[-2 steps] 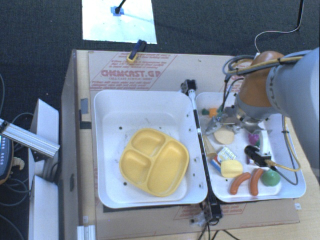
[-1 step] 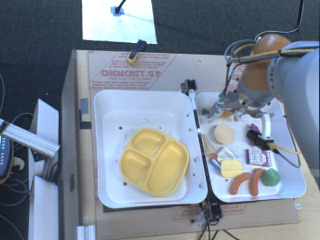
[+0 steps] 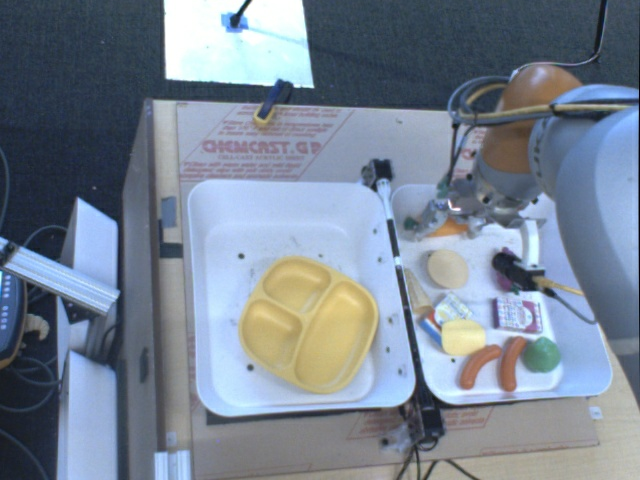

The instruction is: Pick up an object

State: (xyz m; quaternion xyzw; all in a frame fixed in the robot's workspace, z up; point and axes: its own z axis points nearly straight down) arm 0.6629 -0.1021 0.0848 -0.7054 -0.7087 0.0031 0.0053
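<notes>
Gripper (image 3: 452,211) sits low over orange piece (image 3: 447,228) in right bin (image 3: 600,368). Claw state: cannot tell. Rec. centre on piece, avoid bin wall.

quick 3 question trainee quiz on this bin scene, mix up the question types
1. True or false: the yellow divided tray lies in the left bin.
2. Which lies nearest the green ball? A) sausages B) tan round piece C) orange piece
3. Fill in: the gripper hangs over the ___ bin.

Key: 1 true; 2 A; 3 right
</notes>
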